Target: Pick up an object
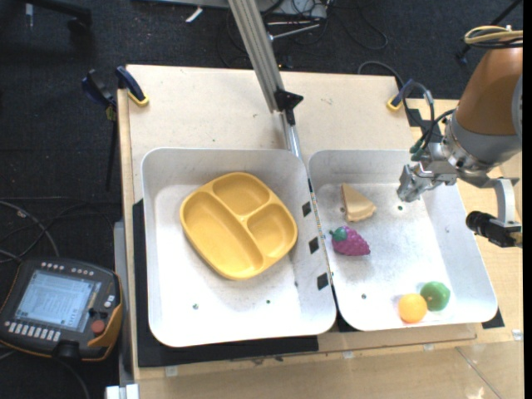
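Tan wedge (358,203) lies near right bin (465,248) back wall, purple grapes (351,242) just below it, orange ball (412,307) touching green ball (435,295) at front edge. Gripper (410,184) hovers right of wedge over bare floor, holding nothing; opening can't tell. Yellow divided plate (239,224) sits mid left bin (166,306).

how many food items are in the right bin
4: a sandwich wedge near the top left, purple grapes below it, and an orange touching a green fruit near the bottom right corner.

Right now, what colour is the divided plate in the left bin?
Yellow; the divided plate shows clearly in the camera view.
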Tool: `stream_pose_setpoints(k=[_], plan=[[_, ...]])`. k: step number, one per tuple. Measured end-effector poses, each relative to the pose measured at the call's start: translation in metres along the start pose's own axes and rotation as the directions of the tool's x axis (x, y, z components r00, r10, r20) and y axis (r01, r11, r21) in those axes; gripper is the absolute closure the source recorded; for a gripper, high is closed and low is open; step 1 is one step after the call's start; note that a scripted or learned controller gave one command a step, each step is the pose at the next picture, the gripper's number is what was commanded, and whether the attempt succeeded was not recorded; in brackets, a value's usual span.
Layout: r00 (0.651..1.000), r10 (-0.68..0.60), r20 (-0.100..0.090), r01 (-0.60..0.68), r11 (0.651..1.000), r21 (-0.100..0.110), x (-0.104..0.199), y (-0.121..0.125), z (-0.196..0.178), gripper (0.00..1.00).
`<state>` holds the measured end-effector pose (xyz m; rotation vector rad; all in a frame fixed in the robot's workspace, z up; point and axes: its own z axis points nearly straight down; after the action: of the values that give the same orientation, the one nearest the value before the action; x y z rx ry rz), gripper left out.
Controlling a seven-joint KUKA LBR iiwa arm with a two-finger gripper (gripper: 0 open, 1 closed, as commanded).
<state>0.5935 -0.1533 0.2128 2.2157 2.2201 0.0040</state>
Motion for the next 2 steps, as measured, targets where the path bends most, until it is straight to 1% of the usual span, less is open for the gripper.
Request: stream_pose_setpoints(k=[1,2], plan=[[1.0,-0.005,-0.003,0.005,1.0,0.005,0.043,-0.002,-0.003,1.0],[1.0,-0.006,-0.004,0.006,1.0,0.008,0.097,-0.012,0.003,1.0]])
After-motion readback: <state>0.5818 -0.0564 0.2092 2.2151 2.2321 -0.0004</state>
